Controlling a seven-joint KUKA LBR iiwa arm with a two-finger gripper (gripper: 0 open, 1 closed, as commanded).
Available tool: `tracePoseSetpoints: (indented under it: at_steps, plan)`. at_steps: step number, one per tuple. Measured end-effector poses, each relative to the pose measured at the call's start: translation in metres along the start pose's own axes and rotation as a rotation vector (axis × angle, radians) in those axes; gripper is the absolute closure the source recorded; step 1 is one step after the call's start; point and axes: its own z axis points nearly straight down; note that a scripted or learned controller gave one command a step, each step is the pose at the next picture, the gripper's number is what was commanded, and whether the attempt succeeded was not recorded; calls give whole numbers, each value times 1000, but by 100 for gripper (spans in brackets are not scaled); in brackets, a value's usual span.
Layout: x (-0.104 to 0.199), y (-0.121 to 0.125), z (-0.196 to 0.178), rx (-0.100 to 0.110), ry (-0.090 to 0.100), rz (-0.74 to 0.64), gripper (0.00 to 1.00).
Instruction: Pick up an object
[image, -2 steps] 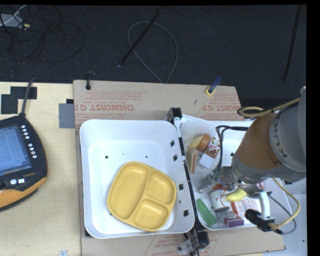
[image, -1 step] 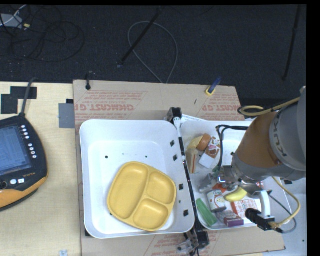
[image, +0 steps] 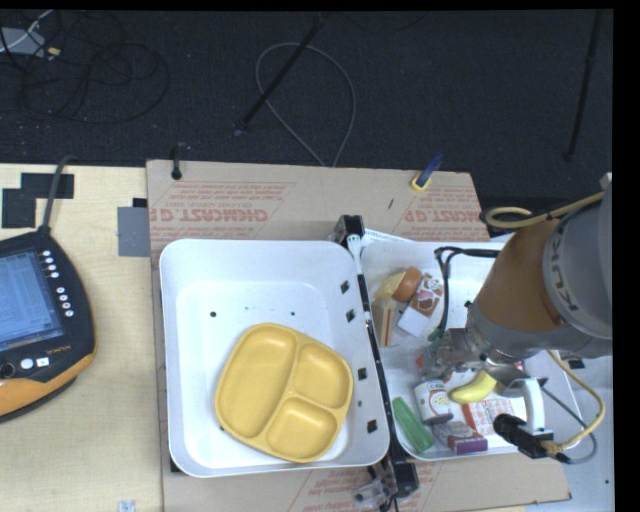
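Arm low over the right bin, among a jumble of small things.

We see the arm's orange band (image: 520, 285) and grey wrist reaching in from the right and hanging over the right bin (image: 378, 262); the gripper (image: 462, 352) is down among the clutter, and we cannot tell how it stands. Just below it lies a yellow banana (image: 473, 388), touching or nearly touching the wrist hardware, with a small white carton (image: 433, 399) beside it and a green stick-shaped item (image: 411, 422) toward the bin's near corner. Farther back in the same bin sit an orange-brown piece (image: 407, 285) and a white printed box (image: 420, 308). The left bin (image: 200, 280) holds a yellow divided plate (image: 283, 391), lying flat, well apart from the arm. A handheld control pendant (image: 35, 320) rests on the bench at far left.
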Motion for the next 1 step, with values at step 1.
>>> tracePoseSetpoints:
  at_steps: [1]
  plan:
    - [0,0,0,1,0,1,0]
